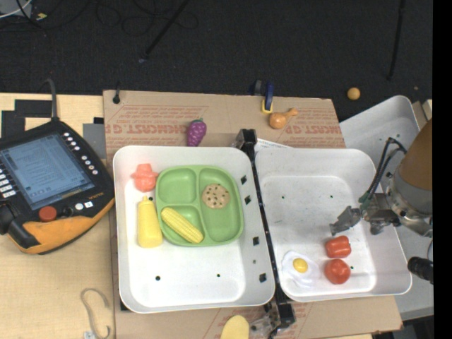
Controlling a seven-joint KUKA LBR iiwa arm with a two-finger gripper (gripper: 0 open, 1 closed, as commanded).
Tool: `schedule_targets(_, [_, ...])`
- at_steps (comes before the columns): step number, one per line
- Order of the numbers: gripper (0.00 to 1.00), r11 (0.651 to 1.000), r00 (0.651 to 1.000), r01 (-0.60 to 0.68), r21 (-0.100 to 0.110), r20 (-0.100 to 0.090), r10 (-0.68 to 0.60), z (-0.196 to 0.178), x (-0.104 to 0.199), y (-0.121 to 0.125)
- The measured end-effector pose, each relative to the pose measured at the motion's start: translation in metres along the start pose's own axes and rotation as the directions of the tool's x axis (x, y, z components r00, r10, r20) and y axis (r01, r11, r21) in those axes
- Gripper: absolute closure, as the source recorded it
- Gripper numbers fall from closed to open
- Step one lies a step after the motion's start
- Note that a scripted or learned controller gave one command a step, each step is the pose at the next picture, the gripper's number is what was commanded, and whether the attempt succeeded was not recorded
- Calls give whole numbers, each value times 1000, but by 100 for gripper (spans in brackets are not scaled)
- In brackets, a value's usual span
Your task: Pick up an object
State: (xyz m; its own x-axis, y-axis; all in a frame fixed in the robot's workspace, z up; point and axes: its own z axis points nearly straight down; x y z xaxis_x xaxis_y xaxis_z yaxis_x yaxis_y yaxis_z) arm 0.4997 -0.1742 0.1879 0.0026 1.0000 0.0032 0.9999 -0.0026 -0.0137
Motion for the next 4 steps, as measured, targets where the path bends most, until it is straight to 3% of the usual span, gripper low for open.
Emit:
schedule_targets(1, [0,1000,1000,2,-12,3,-2,-6,-1,3])
schedule_targets(3, [0,1000,1000,4,-8,1,-4,101,9,-6])
schedule_targets(4, [100,1000,1000,-3,-10,1,3,88,7,-6])
